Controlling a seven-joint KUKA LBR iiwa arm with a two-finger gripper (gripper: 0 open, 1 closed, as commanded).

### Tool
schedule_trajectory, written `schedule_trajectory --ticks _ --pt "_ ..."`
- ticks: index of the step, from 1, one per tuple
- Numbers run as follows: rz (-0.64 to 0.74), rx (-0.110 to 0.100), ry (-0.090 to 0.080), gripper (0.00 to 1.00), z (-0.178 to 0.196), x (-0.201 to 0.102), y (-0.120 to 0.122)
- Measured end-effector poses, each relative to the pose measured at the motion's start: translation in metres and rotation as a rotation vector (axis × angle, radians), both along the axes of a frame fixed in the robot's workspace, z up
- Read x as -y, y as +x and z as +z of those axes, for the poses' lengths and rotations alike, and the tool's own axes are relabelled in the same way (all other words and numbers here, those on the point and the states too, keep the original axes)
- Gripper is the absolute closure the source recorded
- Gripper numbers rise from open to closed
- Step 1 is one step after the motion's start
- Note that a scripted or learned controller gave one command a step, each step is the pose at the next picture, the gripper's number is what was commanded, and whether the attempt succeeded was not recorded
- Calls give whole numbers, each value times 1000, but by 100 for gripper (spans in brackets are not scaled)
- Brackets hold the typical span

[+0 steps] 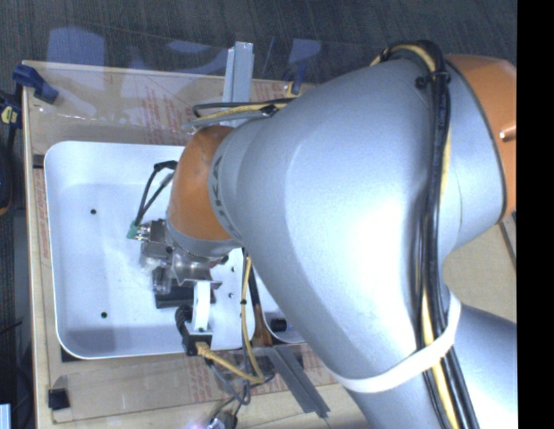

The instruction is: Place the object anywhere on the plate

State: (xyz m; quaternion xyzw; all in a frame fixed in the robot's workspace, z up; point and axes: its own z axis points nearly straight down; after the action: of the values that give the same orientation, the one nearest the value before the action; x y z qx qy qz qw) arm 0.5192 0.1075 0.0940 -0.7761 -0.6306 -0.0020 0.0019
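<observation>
Camera view: slanted look down on a wooden bench [116,387], with dark carpet [348,7] beyond it at 12 o'clock.
Arm: grey [366,239], bulky and close to the lens; it comes in from 3 o'clock and lies across the side from 1 to 6 o'clock.
Band: orange [192,195], just above the wrist, a little toward 9 o'clock of the view's middle.
Cables: dark and yellow [435,195], running down the arm's back from 1 toward 5 o'clock.
Bin: white and shallow [76,257], at 9 o'clock; its 3 o'clock wall is behind the arm.
Gripper: [172,280] low over the bin's floor, in the bin's 4 o'clock part; whether it is apart or together, I cannot tell.
Specks: two small dark ones on the bin floor, one [93,211] at 10 o'clock of the gripper, one [104,315] at 8 o'clock, both apart from it.
Object: I cannot tell where it lies; the arm hides much of the bench.
Plate: likewise cannot be told.
Clamp: blue [31,80], at the bench's 10 o'clock corner.
Panel: clear [125,70], along the bench's 12 o'clock edge.
Post: grey metal [241,70], upright, just past the bin's 12 o'clock wall.
</observation>
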Motion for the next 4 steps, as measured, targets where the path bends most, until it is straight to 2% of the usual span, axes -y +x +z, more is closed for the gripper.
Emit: schedule_trajectory --ticks 1,2,3,4 --pt "-168 -6 -5 100 -3 -75 -30" --pt "55 -5 -5 100 97 -22 -42" --pt "-258 -12 -7 100 41 -58 -45" --pt "-504 -7 -5 100 97 17 -23"
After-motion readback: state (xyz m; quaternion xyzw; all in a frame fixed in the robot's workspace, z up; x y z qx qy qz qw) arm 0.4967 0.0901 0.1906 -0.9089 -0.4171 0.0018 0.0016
